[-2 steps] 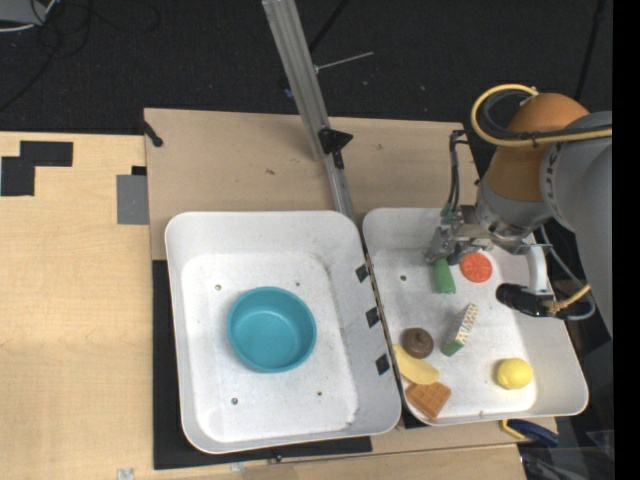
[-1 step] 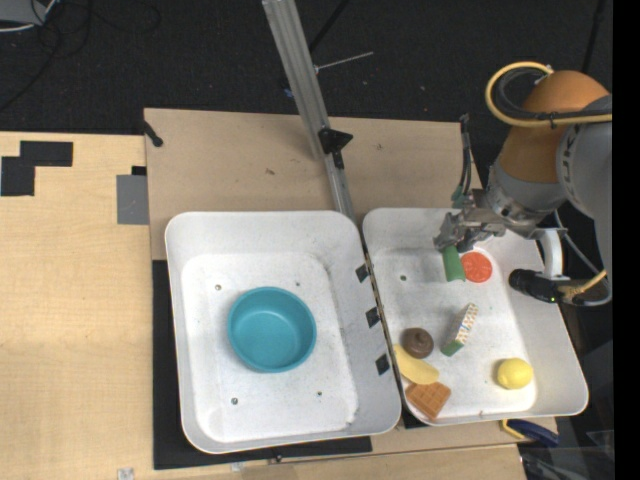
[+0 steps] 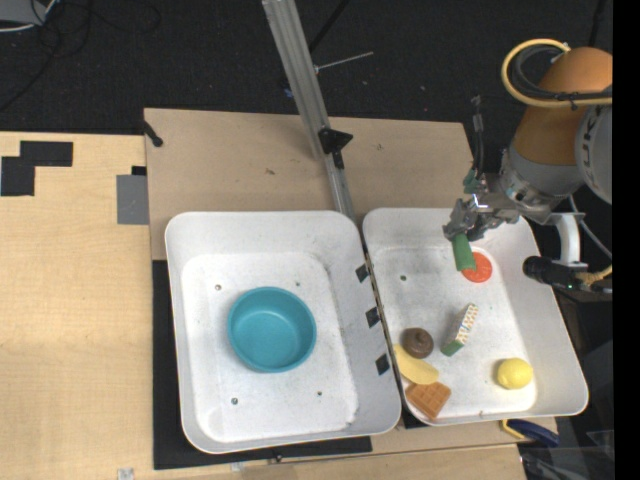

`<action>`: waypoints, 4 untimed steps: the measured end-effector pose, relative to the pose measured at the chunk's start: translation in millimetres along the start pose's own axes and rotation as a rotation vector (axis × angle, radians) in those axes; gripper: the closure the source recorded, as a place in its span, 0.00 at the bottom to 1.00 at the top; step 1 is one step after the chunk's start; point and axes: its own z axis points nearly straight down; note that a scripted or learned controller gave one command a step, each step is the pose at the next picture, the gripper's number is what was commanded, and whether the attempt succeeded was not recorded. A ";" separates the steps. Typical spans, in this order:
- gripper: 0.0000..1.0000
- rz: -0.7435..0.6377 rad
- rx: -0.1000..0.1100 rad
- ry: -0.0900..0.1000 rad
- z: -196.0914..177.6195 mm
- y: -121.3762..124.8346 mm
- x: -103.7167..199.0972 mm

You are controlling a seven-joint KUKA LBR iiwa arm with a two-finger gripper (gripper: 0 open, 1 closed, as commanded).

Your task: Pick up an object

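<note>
Hanging just under the gripper (image 3: 468,226), a small green cylinder-shaped object (image 3: 464,254) sits at the upper middle of the right white bin (image 3: 560,388). Its top end looks tucked between the fingers, so the jaws seem closed on it, though contact point is small and a bit hard to read. Green piece partly overlaps a flat orange-red disc (image 3: 480,269) on the bin floor; cannot tell whether it's lifted clear or touching. Judgement: grasp looks made, lift barely begun or not yet confirmed; raising it free is left. Further down the same bin: a white-green speckled block (image 3: 461,329), brown round piece (image 3: 417,343), pale yellow banana shape (image 3: 419,370), tan waffle-like square (image 3: 430,399), yellow lemon-like ball (image 3: 513,373). Left white bin (image 3: 200,268) holds a teal plastic bowl (image 3: 272,328), well apart.
</note>
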 end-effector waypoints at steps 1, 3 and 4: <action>1.00 0.000 0.000 0.000 -44.5 0.8 -0.3; 1.00 -0.003 0.005 0.002 -42.0 3.3 102.6; 1.00 -0.004 0.004 0.002 -50.4 6.4 159.8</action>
